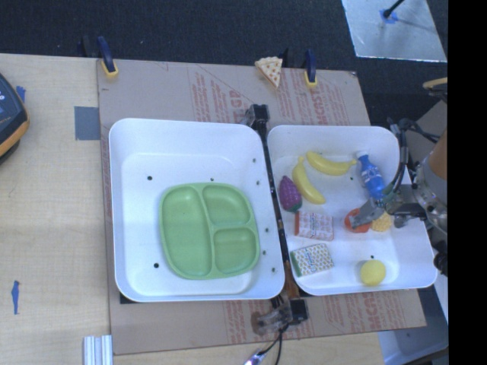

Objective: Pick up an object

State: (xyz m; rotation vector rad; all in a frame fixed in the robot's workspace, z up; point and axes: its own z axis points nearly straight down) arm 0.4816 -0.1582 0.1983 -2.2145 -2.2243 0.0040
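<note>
Starting with the big stuff: the wooden bench (53, 226) has a brown cardboard sheet (198, 90) on it, and on that sit two shallow white bins side by side. The left white bin (137, 143) holds a pale green plastic tray with three compartments (208, 230), lying flat near the middle. The right white bin (335, 135) has all the small items. The grey robot arm (426, 204) comes in over that bin's right edge, and its gripper (378, 210) is down near a small red-orange object (358, 220) and a little yellow piece (382, 223), right by them, but I honestly can't tell how wide the fingers are or whether they've got anything. Next to the gripper is a blue plastic bottle (370, 173), then two yellow bananas (319, 175) touching at the top, a purple bumpy fruit (289, 194), a red and white packet (314, 223), a green patterned packet (312, 259), and a small yellow ball (372, 272) near the front wall.
</note>
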